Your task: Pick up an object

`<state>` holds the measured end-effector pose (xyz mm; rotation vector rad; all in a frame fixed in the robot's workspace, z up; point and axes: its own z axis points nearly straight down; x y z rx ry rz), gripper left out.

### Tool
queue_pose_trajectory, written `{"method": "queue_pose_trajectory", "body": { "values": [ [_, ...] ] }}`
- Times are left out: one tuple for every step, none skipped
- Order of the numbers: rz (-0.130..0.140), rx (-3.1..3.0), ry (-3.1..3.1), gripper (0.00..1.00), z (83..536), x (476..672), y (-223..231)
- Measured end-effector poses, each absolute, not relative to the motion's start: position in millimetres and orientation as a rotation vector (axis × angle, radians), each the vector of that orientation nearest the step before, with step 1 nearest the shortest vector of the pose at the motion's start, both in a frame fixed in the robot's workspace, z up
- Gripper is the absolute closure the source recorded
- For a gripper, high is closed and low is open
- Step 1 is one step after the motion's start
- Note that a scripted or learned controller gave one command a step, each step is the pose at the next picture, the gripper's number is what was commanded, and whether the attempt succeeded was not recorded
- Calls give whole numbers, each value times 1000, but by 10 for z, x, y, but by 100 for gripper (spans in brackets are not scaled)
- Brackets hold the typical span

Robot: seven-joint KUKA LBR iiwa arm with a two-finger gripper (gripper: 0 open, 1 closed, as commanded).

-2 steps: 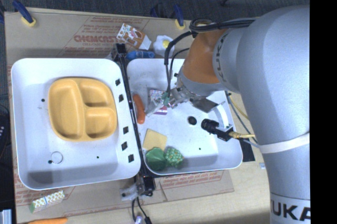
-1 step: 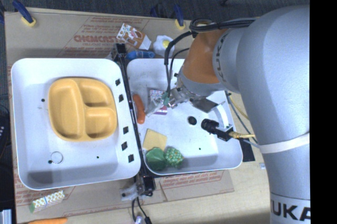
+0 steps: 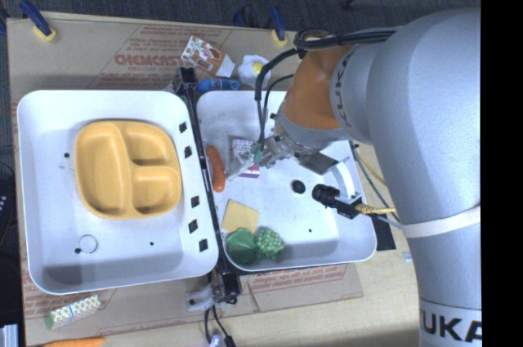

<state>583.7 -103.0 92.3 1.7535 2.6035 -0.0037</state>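
Observation:
In the right bin [image 3: 327, 251], my gripper [image 3: 263, 151] reaches down from the arm on the right, just next to a small white packet with pink print [image 3: 244, 155]. An orange carrot-like stick [image 3: 216, 166] lies along the bin's left wall. A pale yellow cheese slice [image 3: 239, 216] sits nearer the front, with a dark green leafy piece [image 3: 242, 246] and a light green broccoli-like piece [image 3: 270, 242] at the front edge. The arm's bulk hides the bin's right part.
The left bin [image 3: 37, 198] holds a yellow divided tray [image 3: 127, 166]. Behind the bins lie a printed packet [image 3: 198, 54] and blue and white items [image 3: 233, 76]. A black cable plug [image 3: 335, 200] hangs over the right bin. A wrapped candy [image 3: 73, 310] lies on the cardboard in front.

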Motion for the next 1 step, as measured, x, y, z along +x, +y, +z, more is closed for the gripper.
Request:
{"method": "queue_pose_trajectory", "body": {
  "values": [
    [-4,1753,2603,0,923,5837,-1030]
  ]
}}
